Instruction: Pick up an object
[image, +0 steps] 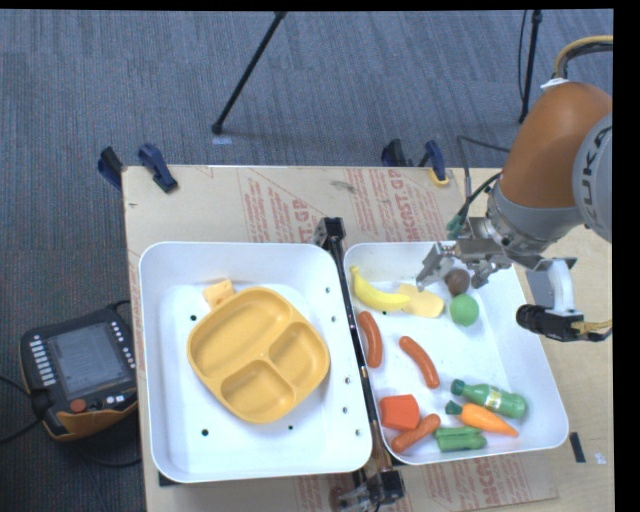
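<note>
My gripper (457, 268) hangs over the back of the right bin (535, 350), its fingers spread apart and pointing down. A small brown round object (457, 282) lies in the bin just under the gap between them; I cannot tell whether they touch it. Close by lie a green ball (464, 310), a pale yellow piece (428, 305) and a banana (380, 293). Further forward are two red sausages (371, 338) (420, 361), a green bottle (490, 398), a carrot (485, 418), an orange-red block (400, 411) and a green piece (460, 438).
The left bin (160, 300) holds a yellow divided plate (258, 355) and a small orange-yellow piece (219, 292). A black divider (345, 300) runs between the bins. A pendant (75, 370) sits on the floor at left. Clamps (155, 165) grip the bench's back edge.
</note>
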